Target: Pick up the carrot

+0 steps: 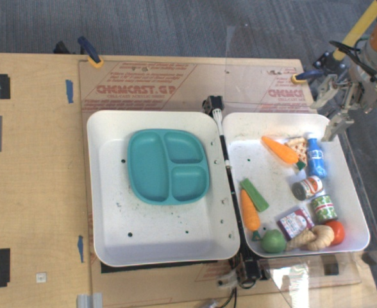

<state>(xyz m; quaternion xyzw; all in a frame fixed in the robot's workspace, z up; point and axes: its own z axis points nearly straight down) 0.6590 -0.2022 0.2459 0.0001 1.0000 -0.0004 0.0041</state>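
- The tabletop (34, 172) bears two white bins; the left bin (108, 191) holds a teal divided plate (169, 167).
- The right bin (358, 204) is crowded with small groceries.
- The gripper (342, 111) hangs over that bin's far right rim; whether it is open or closed I cannot tell.
- Two orange pieces could be the carrot: one carrot (250, 210) lies along the left wall, long axis running near-to-far, just beside a green stick (255, 194).
- The other (279, 149) lies slantwise, tip toward the far left.
- Best approach, I judge: descend straight, jaws spanning the short width, clear of neighbours.
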